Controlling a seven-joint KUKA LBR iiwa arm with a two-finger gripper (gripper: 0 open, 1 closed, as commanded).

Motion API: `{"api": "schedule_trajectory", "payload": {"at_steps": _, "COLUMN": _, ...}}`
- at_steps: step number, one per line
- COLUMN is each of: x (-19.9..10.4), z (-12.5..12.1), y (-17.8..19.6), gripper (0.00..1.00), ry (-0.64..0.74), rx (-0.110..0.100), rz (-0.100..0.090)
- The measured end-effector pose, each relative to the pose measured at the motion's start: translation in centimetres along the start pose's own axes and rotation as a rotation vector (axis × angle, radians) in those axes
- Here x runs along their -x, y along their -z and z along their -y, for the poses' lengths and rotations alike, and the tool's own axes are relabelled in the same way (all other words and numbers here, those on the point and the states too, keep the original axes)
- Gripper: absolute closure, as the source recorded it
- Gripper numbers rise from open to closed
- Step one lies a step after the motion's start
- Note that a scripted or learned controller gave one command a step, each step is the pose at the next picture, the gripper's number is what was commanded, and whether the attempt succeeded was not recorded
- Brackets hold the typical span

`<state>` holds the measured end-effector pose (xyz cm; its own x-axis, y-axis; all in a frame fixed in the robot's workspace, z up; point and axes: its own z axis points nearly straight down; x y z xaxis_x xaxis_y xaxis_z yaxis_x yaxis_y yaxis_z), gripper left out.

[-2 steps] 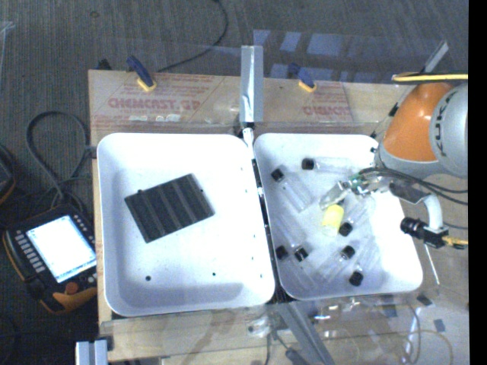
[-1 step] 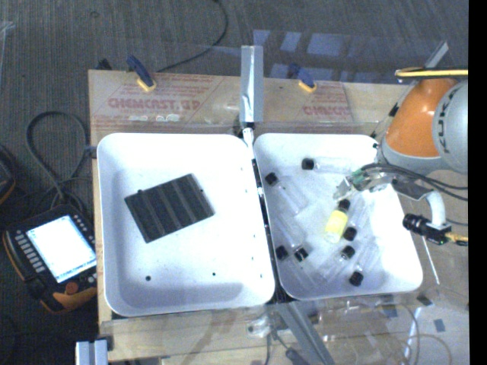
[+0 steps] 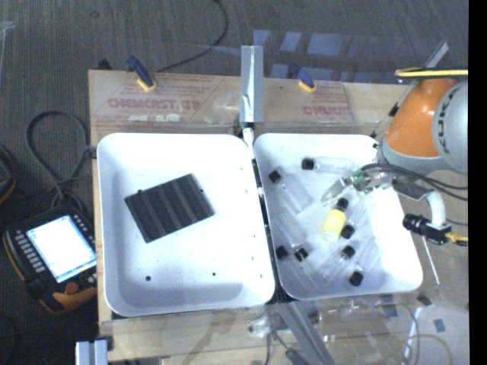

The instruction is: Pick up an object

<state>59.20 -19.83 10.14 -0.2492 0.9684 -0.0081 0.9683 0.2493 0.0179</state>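
My arm (image 3: pixel 430 120) hangs over the right bin (image 3: pixel 396 276); my gripper (image 3: pixel 358 179) sits above clear vials (image 3: pixel 335 192) and a yellow piece (image 3: pixel 334 222); its grasp I cannot tell; a black ridged pad (image 3: pixel 169 206) lies in the left bin (image 3: pixel 114 280).

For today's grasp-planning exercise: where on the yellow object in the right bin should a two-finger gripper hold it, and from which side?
Probably from above, fingers closing across the short width of the yellow object. It lies flat, slightly elongated, mid right bin, with black caps close below, so a side approach looks crowded.
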Motion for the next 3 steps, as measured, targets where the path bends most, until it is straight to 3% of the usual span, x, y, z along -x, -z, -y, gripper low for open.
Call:
{"api": "schedule_trajectory", "payload": {"at_steps": 1, "x": -0.8, "z": 0.0, "y": -1.1, "gripper": 0.00, "ry": 0.026, "rx": -0.009, "rz": -0.001}}
{"api": "schedule_trajectory", "payload": {"at_steps": 2, "x": -0.8, "z": -0.3, "y": 0.0, "gripper": 1.00, "ry": 0.026, "rx": -0.001, "rz": 0.000}}
{"api": "schedule_trajectory", "payload": {"at_steps": 3, "x": 1.9, "z": -5.3, "y": 7.6, "gripper": 1.00, "ry": 0.047, "rx": -0.016, "rz": -0.006}}
